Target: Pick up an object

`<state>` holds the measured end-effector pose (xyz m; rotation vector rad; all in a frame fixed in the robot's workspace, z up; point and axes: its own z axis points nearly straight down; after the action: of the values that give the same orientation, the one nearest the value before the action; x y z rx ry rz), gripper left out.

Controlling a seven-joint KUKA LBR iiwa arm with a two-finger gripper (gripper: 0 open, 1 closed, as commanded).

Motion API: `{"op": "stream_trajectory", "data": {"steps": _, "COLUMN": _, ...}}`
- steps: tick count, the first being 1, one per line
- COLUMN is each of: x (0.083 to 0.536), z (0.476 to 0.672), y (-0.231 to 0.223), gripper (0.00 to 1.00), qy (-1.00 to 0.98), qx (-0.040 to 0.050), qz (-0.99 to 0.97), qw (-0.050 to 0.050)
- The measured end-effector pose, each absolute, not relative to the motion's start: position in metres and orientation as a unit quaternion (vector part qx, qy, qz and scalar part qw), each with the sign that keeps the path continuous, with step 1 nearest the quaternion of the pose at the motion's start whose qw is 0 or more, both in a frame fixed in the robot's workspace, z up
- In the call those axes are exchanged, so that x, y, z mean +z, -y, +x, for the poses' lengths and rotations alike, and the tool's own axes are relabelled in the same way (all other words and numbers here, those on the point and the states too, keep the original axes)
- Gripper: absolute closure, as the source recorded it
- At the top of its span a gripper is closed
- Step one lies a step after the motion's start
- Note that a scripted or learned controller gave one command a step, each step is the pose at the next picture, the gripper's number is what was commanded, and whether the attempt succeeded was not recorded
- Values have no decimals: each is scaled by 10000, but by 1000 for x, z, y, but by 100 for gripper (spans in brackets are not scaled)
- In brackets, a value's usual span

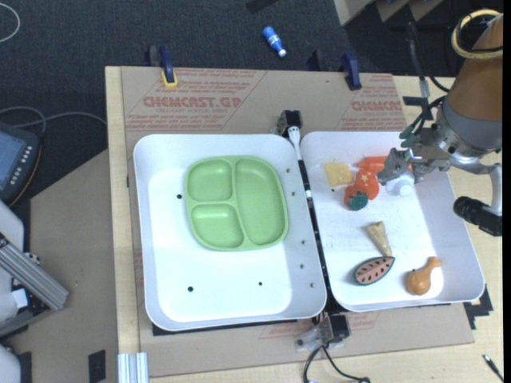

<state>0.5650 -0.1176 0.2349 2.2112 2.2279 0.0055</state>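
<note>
Dark carpet is seen behind the brown worktop (239,98), and a small blue and white thing (273,41) lies on that floor. Two blue clamps (166,61) are fixed at the far edge of the worktop. Two white bins are set side by side on it.

The left bin (160,294) is taken up by a green plate (237,203) with three parts. Nothing is seen on the plate.

The right bin (447,238) is filled with small toys. A pale yellow piece (338,173) is placed near the far left corner. Beside it an orange and red toy (366,183) is seen, with a dark green bit (356,201) touching it below. A tan cone (379,237) lies near the middle. Closer to the front, a brown oval with red spots (374,270) is found, and an orange pear-shaped toy (421,277) sits just beside it.

The grey arm (475,94) is reached in from the right. The claw (403,174) is held low over the far side of the right bin, just beside the orange and red toy. How far the claw is open cannot be told, and no toy is seen held in it.
</note>
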Motion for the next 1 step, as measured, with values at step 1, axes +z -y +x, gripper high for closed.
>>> {"op": "stream_trajectory", "data": {"steps": 1, "x": 241, "z": 585, "y": 65, "gripper": 100, "qy": -7096, "qx": 19, "qz": 7046, "qw": 12}}
